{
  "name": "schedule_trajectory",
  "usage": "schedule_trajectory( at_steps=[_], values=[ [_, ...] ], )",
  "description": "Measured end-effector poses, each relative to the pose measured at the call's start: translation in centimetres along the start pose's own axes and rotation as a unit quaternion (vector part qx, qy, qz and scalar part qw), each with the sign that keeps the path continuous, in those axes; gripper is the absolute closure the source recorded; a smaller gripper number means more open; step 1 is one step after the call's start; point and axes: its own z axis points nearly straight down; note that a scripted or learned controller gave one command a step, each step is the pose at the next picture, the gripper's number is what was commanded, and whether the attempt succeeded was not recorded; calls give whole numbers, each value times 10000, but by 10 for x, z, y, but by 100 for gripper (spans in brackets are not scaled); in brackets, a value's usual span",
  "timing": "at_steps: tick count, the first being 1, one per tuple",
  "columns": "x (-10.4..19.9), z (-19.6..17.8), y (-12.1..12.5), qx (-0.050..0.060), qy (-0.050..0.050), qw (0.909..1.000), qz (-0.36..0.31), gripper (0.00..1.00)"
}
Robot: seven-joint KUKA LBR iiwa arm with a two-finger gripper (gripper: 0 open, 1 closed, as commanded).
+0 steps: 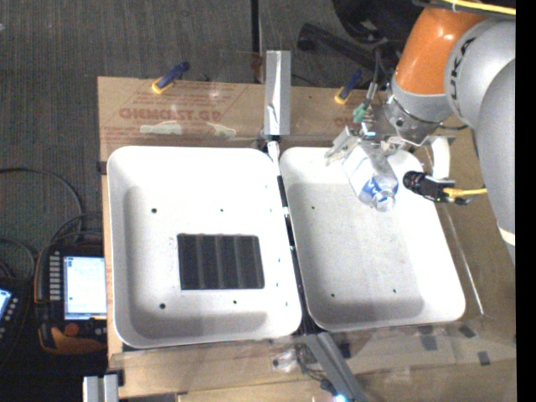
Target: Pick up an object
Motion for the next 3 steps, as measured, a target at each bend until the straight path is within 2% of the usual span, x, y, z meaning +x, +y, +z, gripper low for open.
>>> schedule_trajectory(
  at_steps=[1,2,3],
  values=[
    [21,-29,-36,0,-12,9994,-342,0],
    [-48,-18,-26,-6,-19,9992,-406,0],
    [-101,1,-49,-11,-14,9901,-1402,0]
  ],
)
